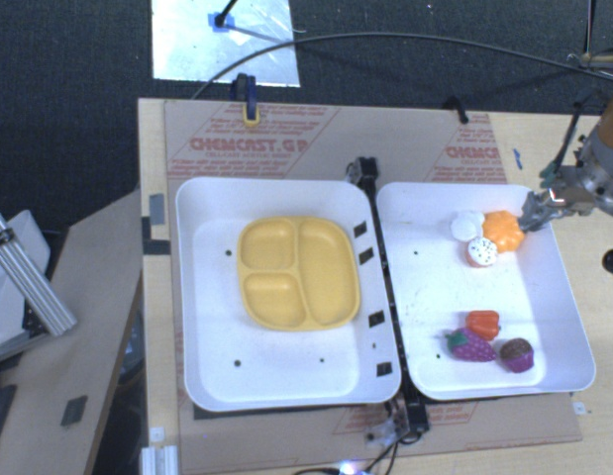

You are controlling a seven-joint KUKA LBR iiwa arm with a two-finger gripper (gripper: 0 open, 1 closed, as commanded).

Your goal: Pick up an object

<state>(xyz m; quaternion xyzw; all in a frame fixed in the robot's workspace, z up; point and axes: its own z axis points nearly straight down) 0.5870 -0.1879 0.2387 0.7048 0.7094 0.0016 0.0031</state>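
Observation:
The right bin [425,295] holds an orange fruit-like toy [503,230] near its far right side, with a small white round piece [465,227] and a white speckled piece [482,252] beside it. Nearer the front lie an orange-red pepper toy [482,324], a purple grape bunch [470,346] and a dark purple-brown piece [517,353]. My gripper [537,213] hangs at the right rim of this bin, its tip right beside the orange toy. Nothing shows between its fingers.
The left bin [212,265] carries a yellow divided tray [298,271]. Black clips [375,317] run along the seam between the two bins. A cable arcs over the bench at the back, and a metal rail [29,275] stands at the far left.

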